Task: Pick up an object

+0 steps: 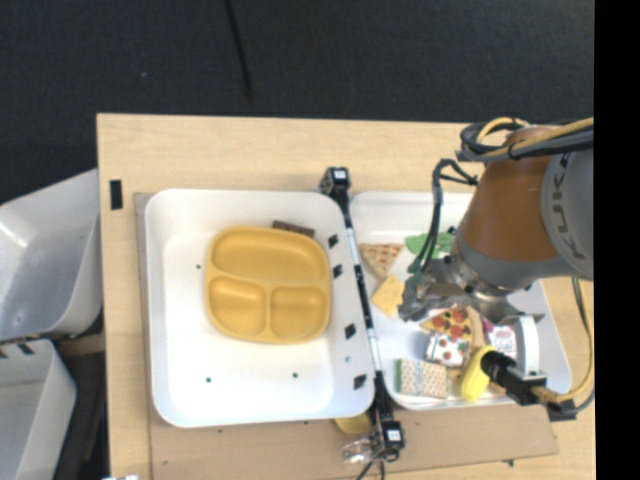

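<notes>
My gripper (425,303) hangs low over the right bin (392,211), below the arm's orange band (512,213). Its dark fingers sit just above and left of a pizza-slice toy (452,321) and right of a yellow wedge (388,295). Around it lie a tan triangular piece (381,257), a green leafy item (428,243), a dotted white card (448,348), a green-patterned block (421,377), a yellow banana-like toy (474,373) and a white cup-like item (513,341). The wrist hides part of the bin.
The left bin (180,368) holds a yellow three-compartment plate (268,283) with a small brown piece (292,229) behind it. A black-clipped divider (353,288) separates the bins. Cables (500,133) loop off the arm at the right. A white container (40,258) stands off the bench's left.
</notes>
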`<state>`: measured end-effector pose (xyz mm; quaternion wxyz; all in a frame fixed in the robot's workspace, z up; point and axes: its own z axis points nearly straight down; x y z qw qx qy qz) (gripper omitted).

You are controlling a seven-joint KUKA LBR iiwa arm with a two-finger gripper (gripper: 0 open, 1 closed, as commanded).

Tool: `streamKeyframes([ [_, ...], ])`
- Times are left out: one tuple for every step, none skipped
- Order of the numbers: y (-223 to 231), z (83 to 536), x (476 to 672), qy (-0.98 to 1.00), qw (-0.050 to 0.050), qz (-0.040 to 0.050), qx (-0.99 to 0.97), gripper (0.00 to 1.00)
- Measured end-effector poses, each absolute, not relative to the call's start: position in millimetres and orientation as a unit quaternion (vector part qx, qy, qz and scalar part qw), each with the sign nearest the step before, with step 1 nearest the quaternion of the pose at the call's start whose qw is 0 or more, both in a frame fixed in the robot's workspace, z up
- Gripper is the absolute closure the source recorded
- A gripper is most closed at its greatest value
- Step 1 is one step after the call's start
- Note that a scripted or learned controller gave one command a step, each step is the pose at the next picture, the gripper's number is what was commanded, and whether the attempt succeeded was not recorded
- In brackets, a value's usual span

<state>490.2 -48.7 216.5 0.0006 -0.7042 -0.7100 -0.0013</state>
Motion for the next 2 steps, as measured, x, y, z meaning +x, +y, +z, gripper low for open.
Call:
streamKeyframes([
  [60,263,490.5,-0.712,0.000,-0.0034,-0.702,1.00],
  [69,369,490.9,-0.709,-0.003,-0.0051,-0.705,1.00],
])
